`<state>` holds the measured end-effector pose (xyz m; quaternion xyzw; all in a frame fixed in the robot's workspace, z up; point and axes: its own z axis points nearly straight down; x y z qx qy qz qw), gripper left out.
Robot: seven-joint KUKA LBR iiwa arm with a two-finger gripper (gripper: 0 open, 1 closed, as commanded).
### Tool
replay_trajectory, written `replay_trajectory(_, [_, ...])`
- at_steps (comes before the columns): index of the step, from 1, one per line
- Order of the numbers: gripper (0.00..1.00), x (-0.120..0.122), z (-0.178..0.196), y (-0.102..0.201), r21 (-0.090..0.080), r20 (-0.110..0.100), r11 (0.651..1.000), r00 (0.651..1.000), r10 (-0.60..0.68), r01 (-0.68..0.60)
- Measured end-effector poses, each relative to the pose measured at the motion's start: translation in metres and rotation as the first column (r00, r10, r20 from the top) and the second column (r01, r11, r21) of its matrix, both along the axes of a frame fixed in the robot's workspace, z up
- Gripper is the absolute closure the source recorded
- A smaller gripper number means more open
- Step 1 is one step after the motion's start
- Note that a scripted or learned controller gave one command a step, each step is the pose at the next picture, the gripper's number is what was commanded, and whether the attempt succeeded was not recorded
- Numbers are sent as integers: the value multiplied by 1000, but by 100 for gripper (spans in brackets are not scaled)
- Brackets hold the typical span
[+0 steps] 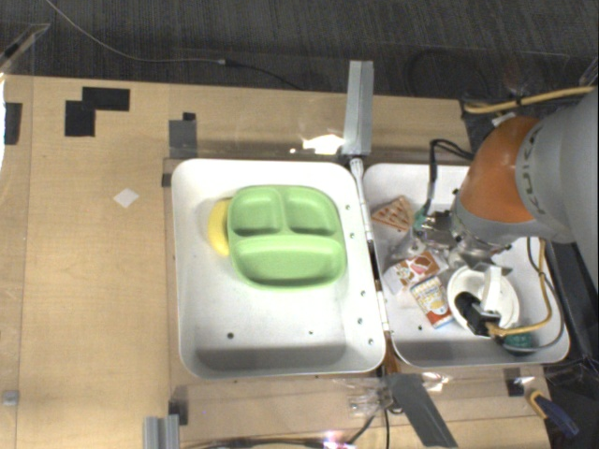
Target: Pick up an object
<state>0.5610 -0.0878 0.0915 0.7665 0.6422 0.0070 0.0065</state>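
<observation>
- While the arm reaches in from the right, its grey body and orange band stand over the right bin and cover that bin's upper right part.
- Gripper: sits low inside the right bin, below and left of the orange band, near the bin's middle.
- Gripper state: whether it is released or clenched cannot be told from this view, because the wrist hides the working end.
- Task objects: three packets lie in the left half of the right bin, all close to the gripper.
- Brown packet: lies flat near the bin's upper left, beside the wall next to the left bin and just left of the gripper.
- Red packet: lies tilted just below the gripper. Contact with the gripper cannot be told.
- Orange packet: lies tilted directly below the red packet, and their edges meet.
- Teal thing: sits in the right bin's lower right corner, partly hidden. Its kind cannot be told.
- Green tray: lies in the upper middle of the left bin. It has two small compartments above and one wide compartment below.
- Yellow thing: shows at the tray's left edge, partly under it.
- Bench: pale wood, bearing both bins side by side.
</observation>
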Motion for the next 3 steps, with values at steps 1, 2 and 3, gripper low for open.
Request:
replay_trajectory(1, [0,-39,134,11,0,-13,988,988,157,-157])
replay_trajectory(2, [0,-43,50,5,1,-18,991,991,131,-131])
replay_trajectory(3, [0,-55,18,-3,-5,37,958,957,288,-288])
